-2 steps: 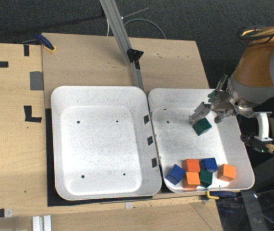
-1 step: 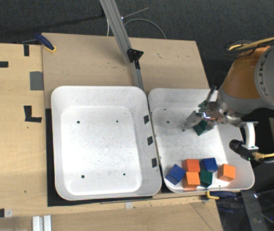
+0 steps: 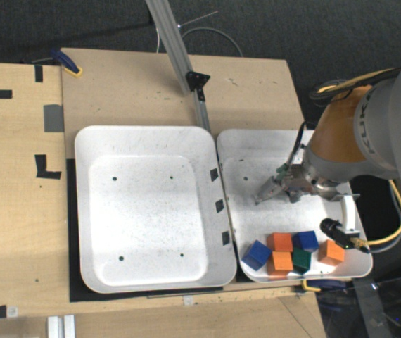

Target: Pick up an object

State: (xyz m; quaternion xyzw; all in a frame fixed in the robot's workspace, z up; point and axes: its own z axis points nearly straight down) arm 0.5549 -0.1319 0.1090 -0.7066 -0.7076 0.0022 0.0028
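The right bin (image 3: 257, 150) holds several small blocks along its near edge. A blue block (image 3: 256, 254) lies at the left of the cluster, next to two orange blocks (image 3: 281, 242), another blue one (image 3: 304, 240), a dark green one (image 3: 300, 260) and an orange one (image 3: 331, 252) at the right. My gripper (image 3: 264, 195) hangs over the middle of the right bin, above and apart from the cluster, pointing left. Nothing shows between its tips.
The left bin (image 3: 148, 206) sits beside the right one. A grey metal bar (image 3: 174, 37) slants down from the top to the bins' shared far corner. The grey and orange arm (image 3: 348, 132) covers the right bin's right side.
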